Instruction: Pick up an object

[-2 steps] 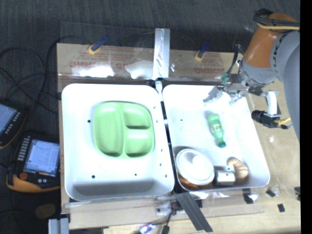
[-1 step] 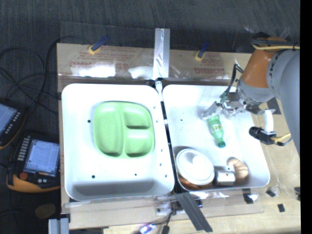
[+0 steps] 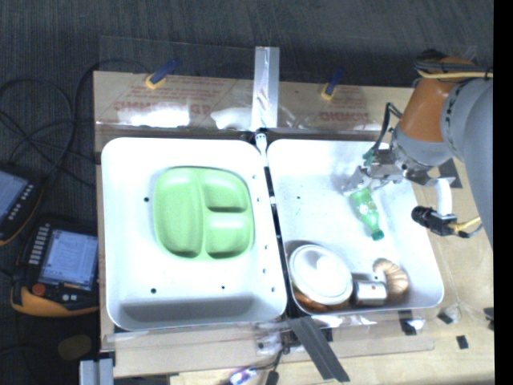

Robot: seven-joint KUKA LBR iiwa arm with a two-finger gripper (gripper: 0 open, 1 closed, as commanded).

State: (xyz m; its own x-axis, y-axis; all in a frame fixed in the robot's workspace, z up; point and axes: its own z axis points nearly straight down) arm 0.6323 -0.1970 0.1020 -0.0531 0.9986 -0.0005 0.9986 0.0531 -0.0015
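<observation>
gripper (image 3: 370, 175) parked right on top of the green bottle (image 3: 367, 209)
sits around 2 o'clock in the right bin (image 3: 321, 155), can't tell the pincer's spread or grip.

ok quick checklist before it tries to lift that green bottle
1. Gripper over the green bottle: ok, it sits at the bottle's upper end.
2. Bottle between the fingers: cannot tell, the wrist hides the contact.
3. Bottle's pose: ok, lying flat in the right bin, slanted.
4. Room around the bottle: ok, the white bowl and brown curved piece lie apart, lower in the bin.
5. Green divided plate: ok, in the left bin, out of the way.
</observation>
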